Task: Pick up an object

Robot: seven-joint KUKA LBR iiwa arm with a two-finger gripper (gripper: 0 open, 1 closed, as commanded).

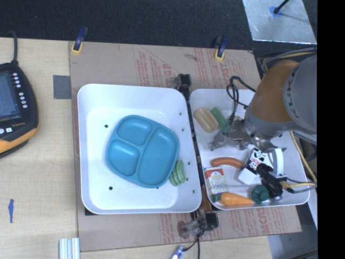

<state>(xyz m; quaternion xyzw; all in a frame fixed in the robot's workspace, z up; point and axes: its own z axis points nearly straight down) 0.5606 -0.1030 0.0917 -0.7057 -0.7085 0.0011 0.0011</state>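
Orange carrot [237, 199] in right bin [302, 199]; pincer [233, 136] state unclear.

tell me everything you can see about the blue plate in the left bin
The blue plate is a rounded-square tray of light blue, smooth, plastic-looking material, split by raised ridges into three compartments: two smaller ones on the left and a larger one on the right. It lies face up and rotated at an angle on the floor of the left bin, near the centre. All three compartments hold nothing. A small green toy rests against its lower right edge.
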